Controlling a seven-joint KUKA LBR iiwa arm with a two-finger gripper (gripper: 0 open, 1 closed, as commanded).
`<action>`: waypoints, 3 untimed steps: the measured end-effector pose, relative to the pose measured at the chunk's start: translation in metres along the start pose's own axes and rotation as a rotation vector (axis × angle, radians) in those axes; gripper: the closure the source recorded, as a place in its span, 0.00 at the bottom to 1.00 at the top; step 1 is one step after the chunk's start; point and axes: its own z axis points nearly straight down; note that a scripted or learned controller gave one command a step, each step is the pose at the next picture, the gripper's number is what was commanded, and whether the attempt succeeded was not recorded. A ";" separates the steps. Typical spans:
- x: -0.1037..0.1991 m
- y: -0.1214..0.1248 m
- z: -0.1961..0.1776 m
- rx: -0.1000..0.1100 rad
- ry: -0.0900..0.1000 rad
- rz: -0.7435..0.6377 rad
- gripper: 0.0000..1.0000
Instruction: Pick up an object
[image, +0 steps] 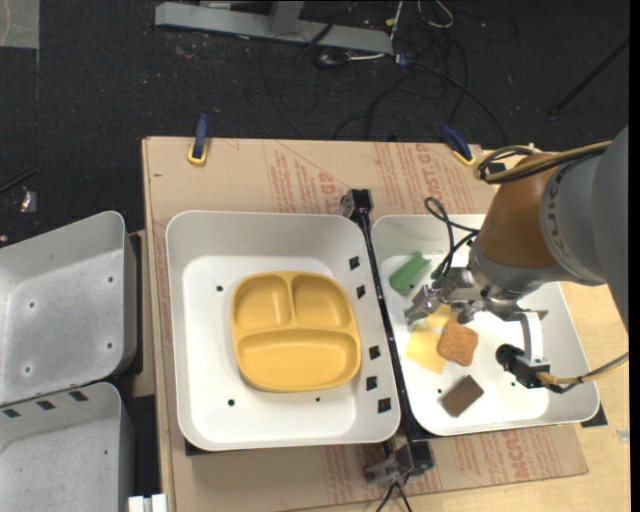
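End effector (428, 300) hovering in right bin (575, 330), grip state impossible to tell; yellow block (425, 350) lying just below it, orange sponge (459, 343) touching alongside.

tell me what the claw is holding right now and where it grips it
It cannot be told. The claw is low in the right bin, next to the green block and yellow piece, but no object shows between its tips.
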 end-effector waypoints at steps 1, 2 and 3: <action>0.000 0.002 -0.014 -0.006 0.000 0.001 1.00; -0.005 0.012 -0.067 -0.011 -0.002 -0.004 1.00; -0.012 0.015 -0.112 -0.010 -0.002 -0.003 1.00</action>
